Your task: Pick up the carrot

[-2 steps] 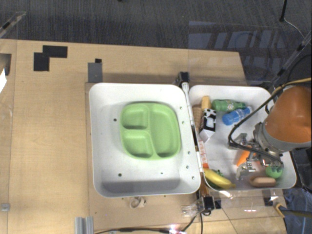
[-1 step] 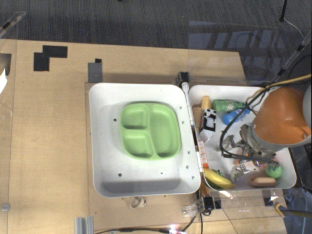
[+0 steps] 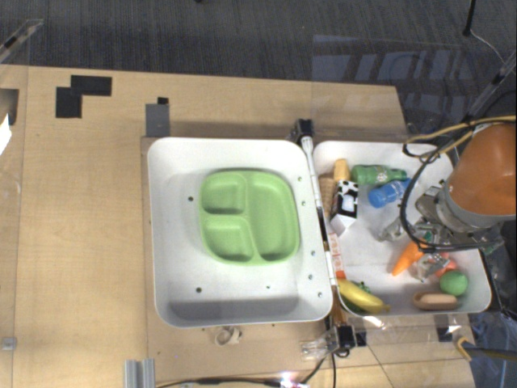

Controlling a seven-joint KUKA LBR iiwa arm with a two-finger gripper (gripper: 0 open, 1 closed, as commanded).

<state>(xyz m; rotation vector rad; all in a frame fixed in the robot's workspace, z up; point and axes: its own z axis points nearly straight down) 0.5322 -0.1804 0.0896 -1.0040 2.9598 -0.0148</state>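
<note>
The carrot (image 3: 403, 259) is a small orange cone lying tilted in the right bin (image 3: 363, 253), toward its front right. My gripper (image 3: 418, 250) hangs directly over it from the grey arm with the orange band (image 3: 486, 173), and its metal parts overlap the carrot's upper end. The wrist and cables hide the contact, so the view does not show whether the carrot is held.
Around the carrot lie a green ball (image 3: 454, 282), a brown sausage (image 3: 436, 301), a banana (image 3: 361, 297), a blue object (image 3: 386, 194), a green bottle (image 3: 376, 173) and a black-and-white carton (image 3: 346, 201). The left bin (image 3: 166, 289) holds a green divided plate (image 3: 247, 217).
</note>
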